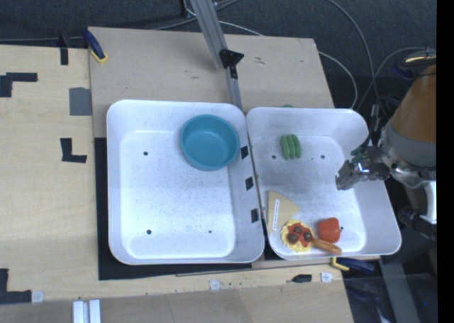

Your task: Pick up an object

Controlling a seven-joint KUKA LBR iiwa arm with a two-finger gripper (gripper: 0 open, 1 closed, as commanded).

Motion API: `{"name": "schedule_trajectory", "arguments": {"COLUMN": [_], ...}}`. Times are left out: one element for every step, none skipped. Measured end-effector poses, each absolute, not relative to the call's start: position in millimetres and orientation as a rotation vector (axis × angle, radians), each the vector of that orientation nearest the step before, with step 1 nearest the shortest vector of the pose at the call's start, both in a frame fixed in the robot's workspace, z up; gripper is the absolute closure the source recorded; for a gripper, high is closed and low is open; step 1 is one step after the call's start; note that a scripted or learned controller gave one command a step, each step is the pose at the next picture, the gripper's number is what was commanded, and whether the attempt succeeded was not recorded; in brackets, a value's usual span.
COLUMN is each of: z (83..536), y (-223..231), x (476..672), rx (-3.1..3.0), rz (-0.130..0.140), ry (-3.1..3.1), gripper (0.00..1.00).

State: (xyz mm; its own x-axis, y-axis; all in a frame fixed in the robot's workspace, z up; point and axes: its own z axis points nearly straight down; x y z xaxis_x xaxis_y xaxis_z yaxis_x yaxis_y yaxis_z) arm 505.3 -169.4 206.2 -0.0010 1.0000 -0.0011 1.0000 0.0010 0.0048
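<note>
You see the two-finger metal pincer (352, 173) poised above the right white bin's (376, 208) edge; whether it's released or clenched, you cannot tell. Nearest below it sits the small red rounded toy (328, 229), with the ribbed green piece (289, 146) farther off to its left, so either suits a pick.

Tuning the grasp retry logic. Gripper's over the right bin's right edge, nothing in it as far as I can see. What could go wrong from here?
1. The gripper hangs close to the right bin's right wall; a straight descent may strike the rim or grasp nothing.
2. The red object, pizza slice and an orange piece crowd the near corner, so a grasp there could catch two or jam against the wall.
3. The green object looks small and low; it may slip out.
</note>
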Motion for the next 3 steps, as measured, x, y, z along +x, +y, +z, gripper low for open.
{"name": "schedule_trajectory", "arguments": {"z": [248, 239, 226], "y": [-167, -114, -59], "x": [507.8, 499.2, 500.6], "rx": [2.218, 2.218, 2.217], "rz": [0.003, 0.0, -0.001], "ry": [2.22, 2.227, 2.228], "gripper": [1.0, 1.0, 1.0]}}
